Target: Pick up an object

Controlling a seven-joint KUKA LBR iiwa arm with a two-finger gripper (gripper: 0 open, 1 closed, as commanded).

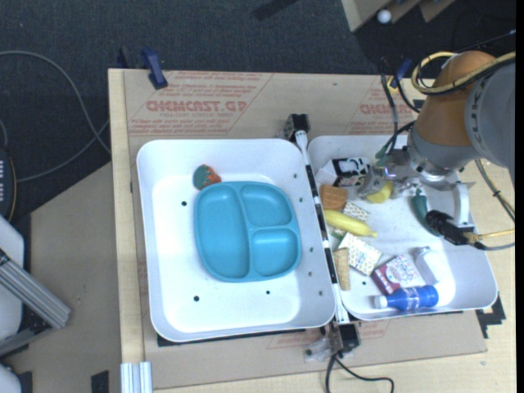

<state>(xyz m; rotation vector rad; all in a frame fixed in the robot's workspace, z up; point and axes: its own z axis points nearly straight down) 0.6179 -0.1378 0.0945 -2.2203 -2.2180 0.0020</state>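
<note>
My gripper (383, 178) reaches down into the right bin (479, 273) at its upper middle, right over a small yellow object (378, 192). Near it lie a black-and-white item (350, 168), a brown block (333, 196) and a yellow banana (350, 223). Lower in the same bin are a patterned packet (360, 255), a maroon packet (395, 273), a blue bottle (414, 300) and a green piece (419, 207). The gripper body hides the contact with the yellow object.
The left bin (160, 219) holds a blue divided plate (246, 229) and a small teal-and-orange toy (206, 175) at its upper left. The divider between the bins (318, 219) runs just left of the brown block. The arm's orange band (454, 76) rises at the upper right.
</note>
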